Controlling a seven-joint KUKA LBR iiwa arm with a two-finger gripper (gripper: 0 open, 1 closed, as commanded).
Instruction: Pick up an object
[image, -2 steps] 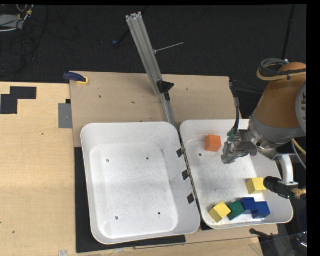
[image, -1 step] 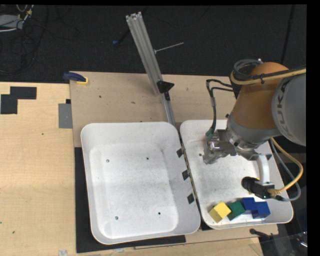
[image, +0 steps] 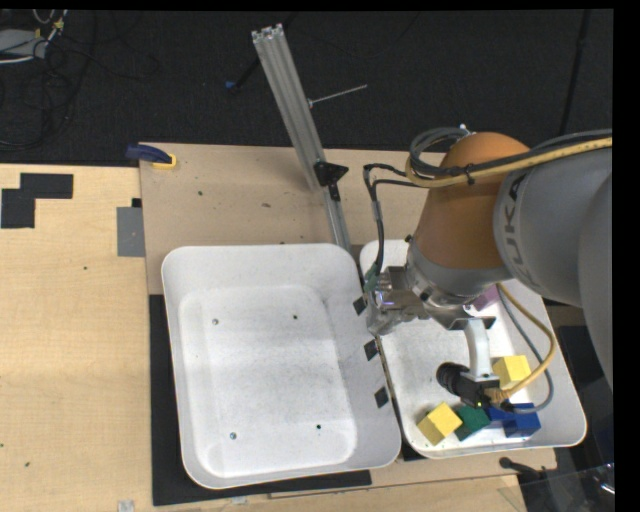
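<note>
Presently, camera view. Item: gripper (image: 398, 308), over the right bin (image: 573, 408), at its left wall; spread or closed, I cannot tell, the wrist hides it. Item: yellow block (image: 437, 423), at the right bin's near end, touching a green block (image: 472, 418), with a blue block (image: 520, 422) beside. Judged: the pick lies nearward and slightly right of the gripper, well apart.
</note>
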